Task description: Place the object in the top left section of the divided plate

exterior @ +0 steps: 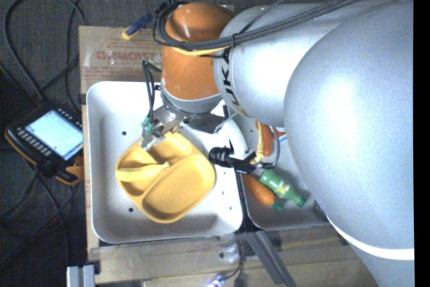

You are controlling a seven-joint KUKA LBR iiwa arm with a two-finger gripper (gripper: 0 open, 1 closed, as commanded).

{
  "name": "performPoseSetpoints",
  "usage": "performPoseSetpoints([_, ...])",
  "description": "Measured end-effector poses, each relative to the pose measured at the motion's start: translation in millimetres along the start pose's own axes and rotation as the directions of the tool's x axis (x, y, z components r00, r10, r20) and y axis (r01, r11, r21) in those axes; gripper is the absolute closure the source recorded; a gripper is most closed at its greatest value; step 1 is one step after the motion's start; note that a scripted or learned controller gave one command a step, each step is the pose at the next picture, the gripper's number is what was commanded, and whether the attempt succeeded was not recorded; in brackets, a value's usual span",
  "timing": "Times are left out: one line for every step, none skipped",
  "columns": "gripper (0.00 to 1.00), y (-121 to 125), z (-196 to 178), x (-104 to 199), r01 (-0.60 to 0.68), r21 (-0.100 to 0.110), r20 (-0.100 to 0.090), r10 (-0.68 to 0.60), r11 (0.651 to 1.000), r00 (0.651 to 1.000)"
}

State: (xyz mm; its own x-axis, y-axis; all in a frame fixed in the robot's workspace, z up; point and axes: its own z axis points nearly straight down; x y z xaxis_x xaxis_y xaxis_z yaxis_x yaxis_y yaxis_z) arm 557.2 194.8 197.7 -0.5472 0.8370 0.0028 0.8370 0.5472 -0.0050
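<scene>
The jaws point(153, 132) sit just over the far edge of the yellow plate point(176, 189) in the left bin point(107, 144). I cannot tell if they are open or closed.

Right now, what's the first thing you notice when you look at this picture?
The huge grey robot arm with its orange band fills the right and top of the view, reaching down over the left white bin. Next comes the bright yellow divided plate lying in that bin, with the gripper right at its upper edge. In the right bin, a carrot and a green bottle peek out.
</scene>
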Motion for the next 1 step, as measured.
performPoseSetpoints([0.00, 0.0, 0.0, -0.1, 0.000, 0.000, 0.000, 0.000, 1.000, 1.000])
